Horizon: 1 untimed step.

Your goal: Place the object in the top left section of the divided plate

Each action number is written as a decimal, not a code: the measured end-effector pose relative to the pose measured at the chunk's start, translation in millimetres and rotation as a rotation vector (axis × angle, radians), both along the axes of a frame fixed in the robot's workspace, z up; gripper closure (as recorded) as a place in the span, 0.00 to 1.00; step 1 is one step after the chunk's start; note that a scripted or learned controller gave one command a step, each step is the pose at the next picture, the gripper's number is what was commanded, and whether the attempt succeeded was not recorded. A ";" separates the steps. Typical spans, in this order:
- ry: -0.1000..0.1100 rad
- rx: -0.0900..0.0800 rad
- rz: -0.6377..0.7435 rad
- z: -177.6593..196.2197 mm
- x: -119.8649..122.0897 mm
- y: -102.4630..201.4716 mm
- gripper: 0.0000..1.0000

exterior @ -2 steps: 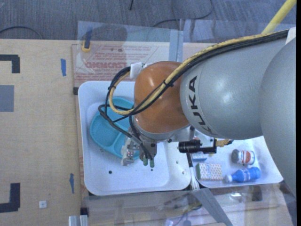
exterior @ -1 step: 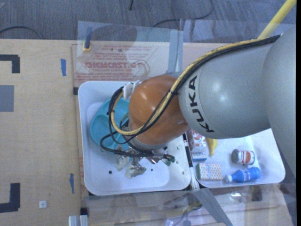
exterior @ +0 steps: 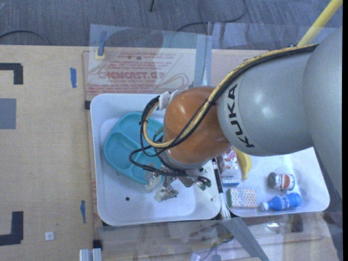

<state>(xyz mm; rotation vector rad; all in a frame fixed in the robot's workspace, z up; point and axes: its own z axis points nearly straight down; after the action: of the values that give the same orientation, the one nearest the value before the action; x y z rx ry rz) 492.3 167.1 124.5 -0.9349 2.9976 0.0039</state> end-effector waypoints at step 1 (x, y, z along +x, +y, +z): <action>-0.008 0.004 -0.111 -16.2 34.8 -47.4 1.00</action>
<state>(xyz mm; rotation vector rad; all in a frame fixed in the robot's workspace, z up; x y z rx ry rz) 527.1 119.7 108.3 -0.7650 3.0358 0.0064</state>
